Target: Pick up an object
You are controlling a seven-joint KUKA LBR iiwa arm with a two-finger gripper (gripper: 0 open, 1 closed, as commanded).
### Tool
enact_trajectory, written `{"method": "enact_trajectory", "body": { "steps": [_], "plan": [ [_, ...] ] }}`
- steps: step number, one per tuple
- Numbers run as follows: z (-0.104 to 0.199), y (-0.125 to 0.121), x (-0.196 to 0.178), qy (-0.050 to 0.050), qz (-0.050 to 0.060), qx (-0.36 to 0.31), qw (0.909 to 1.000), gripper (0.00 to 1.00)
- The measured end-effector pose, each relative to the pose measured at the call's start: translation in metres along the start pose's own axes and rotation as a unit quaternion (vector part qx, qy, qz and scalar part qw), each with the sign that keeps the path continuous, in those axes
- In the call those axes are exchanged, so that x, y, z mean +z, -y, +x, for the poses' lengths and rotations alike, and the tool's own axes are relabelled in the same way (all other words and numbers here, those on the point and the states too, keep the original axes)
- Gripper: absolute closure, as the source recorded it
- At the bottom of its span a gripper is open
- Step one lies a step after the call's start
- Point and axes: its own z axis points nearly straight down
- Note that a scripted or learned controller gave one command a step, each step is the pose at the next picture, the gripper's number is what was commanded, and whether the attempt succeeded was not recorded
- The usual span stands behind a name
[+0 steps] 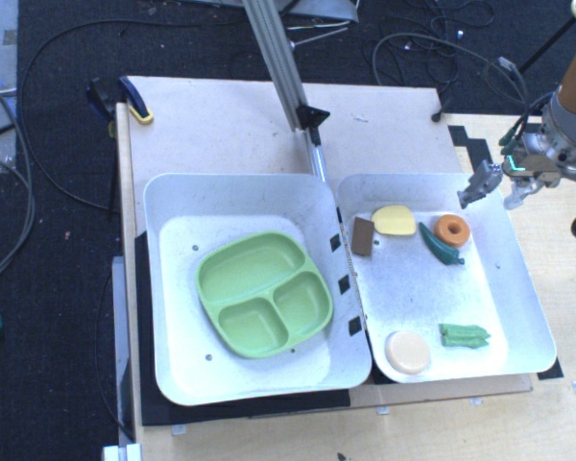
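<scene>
Leftmost, a green divided plate point(264, 294) is laid flat in the left bin point(163, 257). In the right bin point(518, 286) a brown block point(362, 236), yellow piece point(395, 220), cream disc point(407, 351), green toy point(463, 335) and orange ring point(451, 230) are spread apart, likely for clear access. The jaws point(494, 186) are seen open and empty above the bin's far right edge.

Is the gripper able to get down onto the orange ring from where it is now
Probably yes. The gripper hangs open above the right bin's far edge, and the orange ring lies just below it, uncovered, though a teal piece touches it.
</scene>
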Motion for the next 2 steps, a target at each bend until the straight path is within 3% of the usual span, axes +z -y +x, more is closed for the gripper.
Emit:
{"method": "enact_trajectory", "body": {
  "steps": [1,2],
  "plan": [
    [0.0,0.0,-0.001,0.0,-0.001,0.0,1.0,0.0],
    [-0.003,-0.007,0.046,0.0,0.001,0.0,1.0,0.0]
  ]
}}
